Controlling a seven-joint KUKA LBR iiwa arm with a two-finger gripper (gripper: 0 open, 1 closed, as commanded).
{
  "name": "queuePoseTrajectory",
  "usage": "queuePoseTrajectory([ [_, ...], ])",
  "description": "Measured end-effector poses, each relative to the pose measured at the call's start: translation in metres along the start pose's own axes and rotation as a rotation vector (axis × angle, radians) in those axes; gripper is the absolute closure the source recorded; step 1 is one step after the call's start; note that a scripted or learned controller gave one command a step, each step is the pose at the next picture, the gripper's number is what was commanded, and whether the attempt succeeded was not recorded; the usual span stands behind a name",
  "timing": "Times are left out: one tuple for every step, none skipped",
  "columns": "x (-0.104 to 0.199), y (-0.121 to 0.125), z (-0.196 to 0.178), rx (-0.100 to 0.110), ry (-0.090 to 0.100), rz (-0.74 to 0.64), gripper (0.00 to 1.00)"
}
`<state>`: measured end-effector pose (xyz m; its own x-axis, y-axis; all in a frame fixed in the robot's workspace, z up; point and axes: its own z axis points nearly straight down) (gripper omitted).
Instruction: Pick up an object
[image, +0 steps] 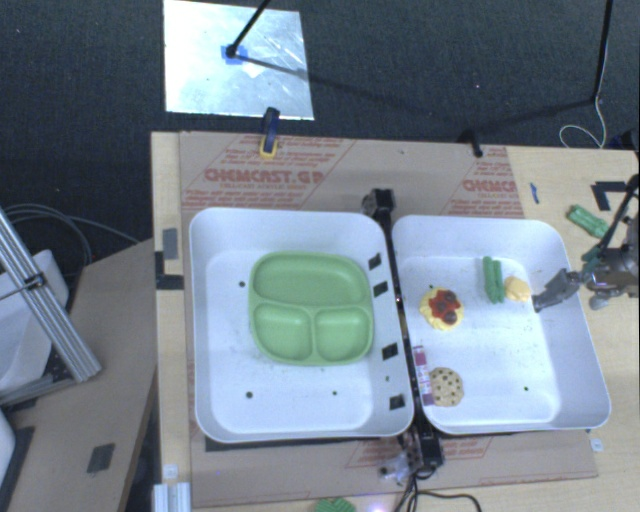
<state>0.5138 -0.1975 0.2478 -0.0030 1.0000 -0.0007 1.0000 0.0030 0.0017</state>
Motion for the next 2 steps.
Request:
queuePoseTrajectory([
  [-0.009, 0.053, 0.033, -0.001, -0.001, -0.004, 0.00],
  [-0.009, 0.110, 0.083, -0.003, -0.002, -0.004, 0.00],
])
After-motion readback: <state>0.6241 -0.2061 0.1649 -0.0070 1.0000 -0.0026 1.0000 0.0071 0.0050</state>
